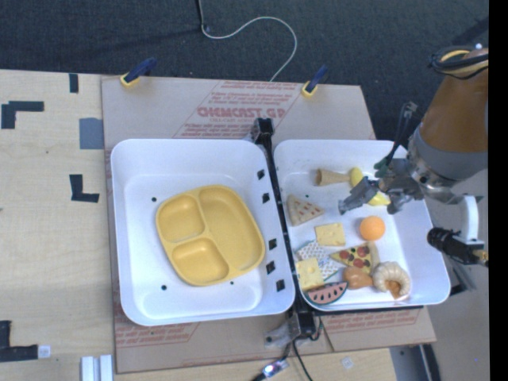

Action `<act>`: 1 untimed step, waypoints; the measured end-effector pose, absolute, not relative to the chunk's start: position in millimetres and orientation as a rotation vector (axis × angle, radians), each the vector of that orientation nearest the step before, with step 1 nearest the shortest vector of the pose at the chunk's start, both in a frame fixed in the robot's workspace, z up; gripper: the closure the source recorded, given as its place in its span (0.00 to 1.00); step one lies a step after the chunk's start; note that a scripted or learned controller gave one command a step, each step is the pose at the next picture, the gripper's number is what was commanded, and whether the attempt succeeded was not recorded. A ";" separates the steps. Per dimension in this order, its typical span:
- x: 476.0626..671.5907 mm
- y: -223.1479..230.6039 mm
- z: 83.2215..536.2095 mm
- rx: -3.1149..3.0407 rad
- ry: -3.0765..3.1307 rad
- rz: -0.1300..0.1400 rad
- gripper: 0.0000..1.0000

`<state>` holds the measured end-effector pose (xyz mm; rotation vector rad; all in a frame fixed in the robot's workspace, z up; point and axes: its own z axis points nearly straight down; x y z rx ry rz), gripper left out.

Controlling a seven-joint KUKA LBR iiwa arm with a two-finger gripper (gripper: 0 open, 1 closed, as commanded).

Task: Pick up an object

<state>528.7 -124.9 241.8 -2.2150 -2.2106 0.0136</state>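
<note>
Toy food fills the right bin (pixel 429 292), the one the arm reaches into, and the orange ball (pixel 371 228) near its middle serves as a marker for the rest. Nearest the camera, below the ball, a watermelon slice (pixel 326 294) lies against the front rim, with a croissant (pixel 393 279) to its right and a pizza slice (pixel 355 255) just above them. Left of the ball sits a square cheese cracker (pixel 330 234), and further left and up a triangular sandwich wedge (pixel 302 209). Beyond the ball, toward the far rim, an ice-cream cone (pixel 331 177) lies on its side beside a small yellow piece (pixel 356 176). The gripper (pixel 373 194) hangs just above and beside the ball, its dark fingers spread apart with nothing seen between them. Well to the ball's left, the other bin (pixel 135 213) holds a yellow divided plate (pixel 209 233).
</note>
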 end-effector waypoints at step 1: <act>531.2 -124.7 248.4 -2.219 -2.222 0.001 0.00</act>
